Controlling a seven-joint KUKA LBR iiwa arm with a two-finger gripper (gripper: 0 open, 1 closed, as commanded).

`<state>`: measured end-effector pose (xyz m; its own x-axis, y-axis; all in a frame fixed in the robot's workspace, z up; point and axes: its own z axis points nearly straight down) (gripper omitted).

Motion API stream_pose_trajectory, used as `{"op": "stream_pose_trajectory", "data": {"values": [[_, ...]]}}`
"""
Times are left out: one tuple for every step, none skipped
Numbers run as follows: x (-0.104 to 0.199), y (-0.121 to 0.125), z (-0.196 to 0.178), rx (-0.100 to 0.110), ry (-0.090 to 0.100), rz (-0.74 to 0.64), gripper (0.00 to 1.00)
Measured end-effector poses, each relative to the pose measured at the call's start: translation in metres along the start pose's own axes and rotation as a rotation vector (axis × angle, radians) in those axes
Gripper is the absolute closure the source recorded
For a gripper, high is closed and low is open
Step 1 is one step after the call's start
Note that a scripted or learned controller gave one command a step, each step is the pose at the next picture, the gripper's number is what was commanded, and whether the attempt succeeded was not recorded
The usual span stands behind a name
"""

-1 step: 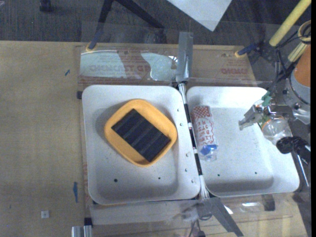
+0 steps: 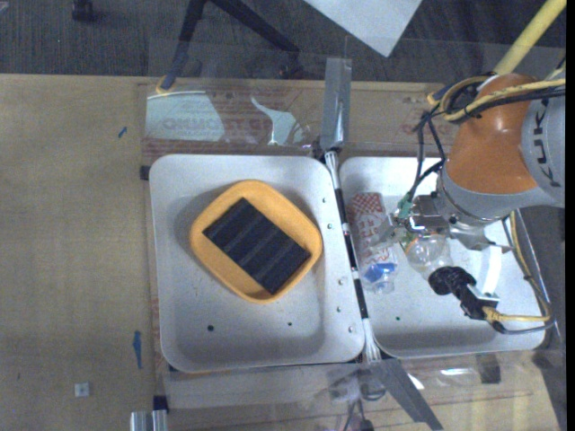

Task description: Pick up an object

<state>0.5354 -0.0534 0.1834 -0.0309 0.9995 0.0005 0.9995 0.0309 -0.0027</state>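
A crumpled clear plastic bottle (image 2: 372, 239) with a red-and-white label and a blue end lies along the left side of the right bin (image 2: 422, 323). My gripper (image 2: 419, 230) hangs low over that bin, just right of the bottle, under the orange wrist band. A clear, shiny bit of plastic (image 2: 426, 253) sits right below the gripper; whether it is gripped I cannot tell. In the left bin (image 2: 180, 330) rests an orange-yellow dish (image 2: 214, 215) with a black ridged pad (image 2: 257, 244) in it.
A metal divider rail (image 2: 346, 241) runs between the two bins. Yellow cables loop along the right bin's right side. Beyond the bins stands a clear panel, with an office chair base on the floor behind it.
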Motion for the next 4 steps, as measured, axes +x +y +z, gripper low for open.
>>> {"op": "stream_pose_trajectory", "data": {"values": [[-0.058,0.029,0.033,-0.01,-0.002,-0.063,0.0],[-0.104,0.05,0.094,-0.007,-0.003,-0.132,0.0],[-0.124,0.061,0.095,-0.012,-0.004,-0.336,0.0],[-0.126,0.086,0.096,-0.01,-0.004,-0.368,0.0]]}}
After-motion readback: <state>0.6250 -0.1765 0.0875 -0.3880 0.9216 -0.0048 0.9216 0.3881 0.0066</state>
